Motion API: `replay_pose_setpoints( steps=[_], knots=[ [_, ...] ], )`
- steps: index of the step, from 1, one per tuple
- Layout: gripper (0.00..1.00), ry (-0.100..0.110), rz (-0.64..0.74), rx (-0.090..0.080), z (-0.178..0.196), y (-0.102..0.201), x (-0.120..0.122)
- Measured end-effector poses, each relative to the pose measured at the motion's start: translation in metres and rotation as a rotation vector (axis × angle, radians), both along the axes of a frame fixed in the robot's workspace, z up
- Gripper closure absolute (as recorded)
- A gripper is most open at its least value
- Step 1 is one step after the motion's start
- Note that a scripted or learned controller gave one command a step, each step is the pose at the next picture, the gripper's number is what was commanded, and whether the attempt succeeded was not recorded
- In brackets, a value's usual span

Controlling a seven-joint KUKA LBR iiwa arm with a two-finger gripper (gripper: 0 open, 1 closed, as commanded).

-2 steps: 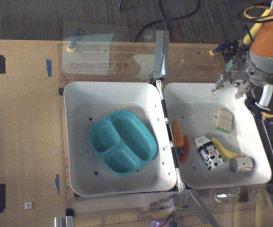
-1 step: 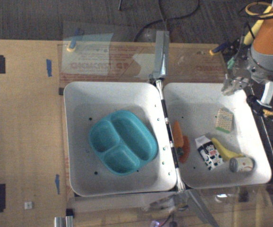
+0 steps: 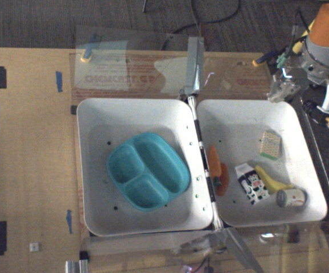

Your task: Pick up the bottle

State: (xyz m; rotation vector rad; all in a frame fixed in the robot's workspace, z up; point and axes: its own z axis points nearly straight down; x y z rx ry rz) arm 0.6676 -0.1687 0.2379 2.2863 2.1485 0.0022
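Camera view: we see the gripper (image 3: 279, 90) above the right bin's (image 3: 315, 169) far corner.
Jaws: we cannot tell.
Bottle (image 3: 290, 197): lying in that bin's near corner.

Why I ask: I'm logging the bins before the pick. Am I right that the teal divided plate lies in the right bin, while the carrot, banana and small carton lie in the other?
Not quite. The camera view shows the teal divided plate in the left bin. The carrot, banana and small carton lie in the right bin.
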Motion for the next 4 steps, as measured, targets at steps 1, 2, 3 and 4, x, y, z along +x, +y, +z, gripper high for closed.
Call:
replay_pose_setpoints(
  steps=[1, 2, 3, 4],
  knots=[
    [1.0, 0.005, -0.166, 0.004, -0.064, 0.001, -0.029],
    [1.0, 0.001, -0.297, 0.002, 0.052, 0.046, 0.0],
    [1.0, 0.001, -0.527, 0.002, 0.095, 0.084, 0.0],
    [1.0, 0.006, -0.493, 0.004, 0.107, 0.143, -0.055]
  ],
)
